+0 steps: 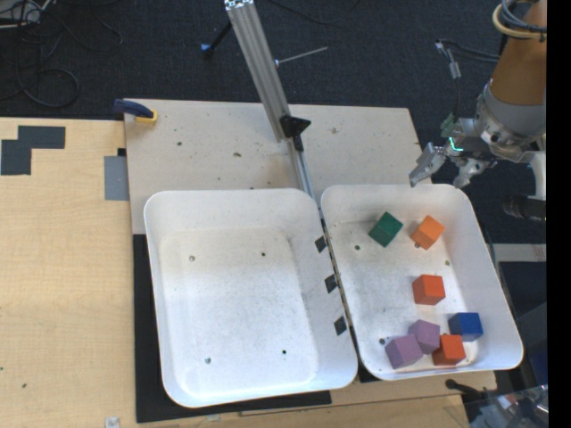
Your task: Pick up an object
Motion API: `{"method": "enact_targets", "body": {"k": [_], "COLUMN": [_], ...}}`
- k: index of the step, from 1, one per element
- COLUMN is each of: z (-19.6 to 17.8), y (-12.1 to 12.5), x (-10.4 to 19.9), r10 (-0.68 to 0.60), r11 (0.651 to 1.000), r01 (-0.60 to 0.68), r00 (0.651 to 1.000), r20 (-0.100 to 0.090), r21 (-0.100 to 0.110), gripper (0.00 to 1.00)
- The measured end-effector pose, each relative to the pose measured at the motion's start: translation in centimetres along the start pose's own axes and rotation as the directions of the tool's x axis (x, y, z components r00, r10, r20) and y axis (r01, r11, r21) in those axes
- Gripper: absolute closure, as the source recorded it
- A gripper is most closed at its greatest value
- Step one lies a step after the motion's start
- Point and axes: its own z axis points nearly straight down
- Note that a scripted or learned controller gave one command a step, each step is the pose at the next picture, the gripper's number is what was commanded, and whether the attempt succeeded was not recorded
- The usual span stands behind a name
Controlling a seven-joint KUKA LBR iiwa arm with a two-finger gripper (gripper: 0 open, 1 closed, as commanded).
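nearest the camera, at the bottom of the view, sit two shallow white bins side by side on the worktop, which is pale wood on the left with a few grey patches. left bin holds only scattered dark specks. a small blue and yellow clamp lies on the beige board behind it, and a slanted metal rail rises from the seam between the bins toward the top of the view. three small black clips run down that seam. right bin carries all the blocks: a green block near its far left part, an orange block just beside it to the right, and a red block a little nearer, apart from both. at the near right corner a cluster gathers: two purple blocks touching each other, a small orange-red block pressed against them, and a blue block just behind that one. the claw hangs over the far edge of the right bin, above and beyond the orange block, well apart from every block and holding nothing; its two fingers are spread with a clear gap between them. the grey arm with its orange band comes in from the upper right.
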Motion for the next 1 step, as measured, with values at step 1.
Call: {"method": "enact_targets", "body": {"k": [1], "z": [4.37], "y": [0.18], "x": [0.14], "r10": [-0.001], "r11": [1.0], "r01": [0.001], "r00": [1.0], "r20": [-0.001], "r21": [0.003], "gripper": [0.0]}}
